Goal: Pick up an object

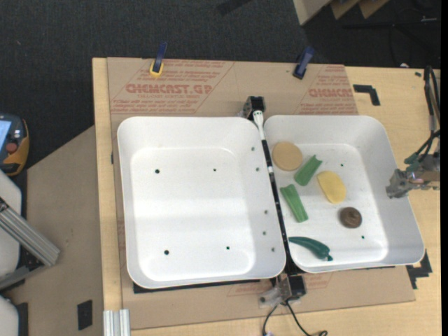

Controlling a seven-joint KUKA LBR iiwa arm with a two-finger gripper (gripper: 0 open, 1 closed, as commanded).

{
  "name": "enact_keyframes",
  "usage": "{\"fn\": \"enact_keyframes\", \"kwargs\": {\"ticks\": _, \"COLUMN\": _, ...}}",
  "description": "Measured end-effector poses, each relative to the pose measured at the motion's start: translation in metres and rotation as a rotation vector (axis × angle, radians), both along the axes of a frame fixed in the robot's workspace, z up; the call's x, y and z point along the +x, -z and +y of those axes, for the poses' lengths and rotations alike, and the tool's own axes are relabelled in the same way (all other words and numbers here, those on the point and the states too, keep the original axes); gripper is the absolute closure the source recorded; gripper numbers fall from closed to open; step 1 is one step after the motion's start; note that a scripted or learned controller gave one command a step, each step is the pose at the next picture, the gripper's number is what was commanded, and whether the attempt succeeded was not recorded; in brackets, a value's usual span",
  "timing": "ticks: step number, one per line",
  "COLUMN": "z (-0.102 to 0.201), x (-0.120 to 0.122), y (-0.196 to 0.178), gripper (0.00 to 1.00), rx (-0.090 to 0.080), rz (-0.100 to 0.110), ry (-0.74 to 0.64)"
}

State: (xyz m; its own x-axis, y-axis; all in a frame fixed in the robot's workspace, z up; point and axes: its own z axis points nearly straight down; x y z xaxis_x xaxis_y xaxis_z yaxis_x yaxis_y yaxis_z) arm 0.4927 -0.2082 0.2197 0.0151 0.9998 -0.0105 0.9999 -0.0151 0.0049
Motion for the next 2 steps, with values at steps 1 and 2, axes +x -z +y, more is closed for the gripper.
{"fn": "enact_keyframes", "kwargs": {"ticks": 1, "z": 0.049, "x": -0.012, "y": -0.086, "gripper": 1.0, "rx": 0.008, "rz": -0.005, "ry": -0.02}}
{"fn": "enact_keyframes", "kwargs": {"ticks": 2, "z": 0.108, "x": -0.012, "y": -0.11, "gripper": 1.0, "rx": 0.01, "rz": -0.001, "ry": -0.021}}
